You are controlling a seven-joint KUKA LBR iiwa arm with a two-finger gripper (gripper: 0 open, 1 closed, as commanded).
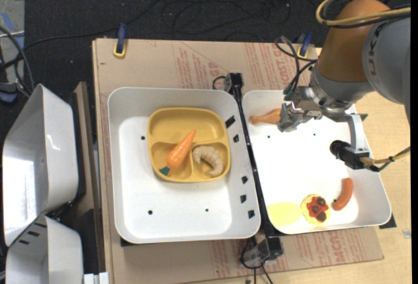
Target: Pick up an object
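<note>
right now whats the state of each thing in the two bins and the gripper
gripper: low in the right bin's far left corner, beside the chicken drumstick
chicken drumstick: lying flat, right bin
sausage: lying flat, right bin
small pizza: flat, topping up
yellow disc: flat
yellow divided plate: upright in left bin
carrot: lying on plate
shrimp: lying on plate

1. The left bin (130, 165) has a yellow divided plate (189, 144) in its middle, bearing a carrot (181, 149) and a shrimp (210, 159); bare floor rings it.
2. The right bin (294, 172) lies open through its centre.
3. Its near edge holds a yellow disc (283, 213), a small pizza (316, 207) and a sausage (343, 194).
4. A black fitting (346, 153) juts over its right side.
5. The arm (366, 47) covers its far right corner.
</note>
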